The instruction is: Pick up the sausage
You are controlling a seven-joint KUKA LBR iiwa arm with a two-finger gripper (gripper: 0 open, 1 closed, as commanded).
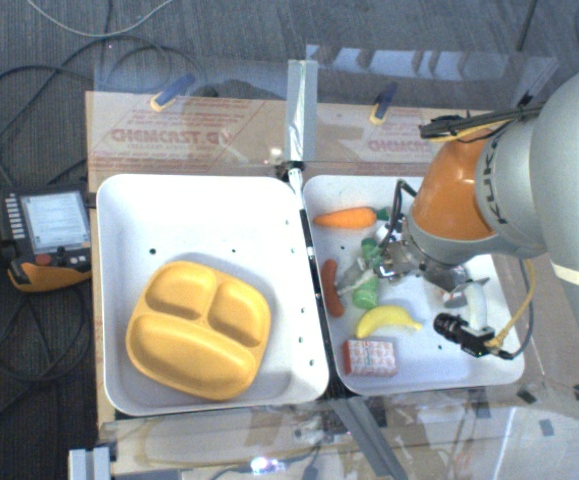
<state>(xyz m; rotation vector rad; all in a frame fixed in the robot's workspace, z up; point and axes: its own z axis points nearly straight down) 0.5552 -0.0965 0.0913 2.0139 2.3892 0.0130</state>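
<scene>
The sausage [331,286] is lying in the right bin [499,368], close against its left wall, at about 9 o'clock from the middle of that bin. Its long axis is running nearly from 12 o'clock to 6 o'clock, with the lower end leaning a little toward 5 o'clock. It is a small reddish-brown piece and nothing is gripping it. The arm [509,183] is reaching in from 3 o'clock, and its hand [387,260] is hanging over the middle of the right bin, just beside the sausage on its 3 o'clock side; I cannot tell if the hand is apart or together, because the wrist is covering it. A green object [367,290] is lying partly under the hand. A carrot [345,218] is lying at 12 o'clock from the sausage, with its long axis going across. A banana [388,319] is lying at about 4 o'clock from the sausage, and a small red and white package [370,357] is sitting at 5 o'clock from it. In the left bin [149,198] a yellow divided tray [198,328] is resting.
</scene>
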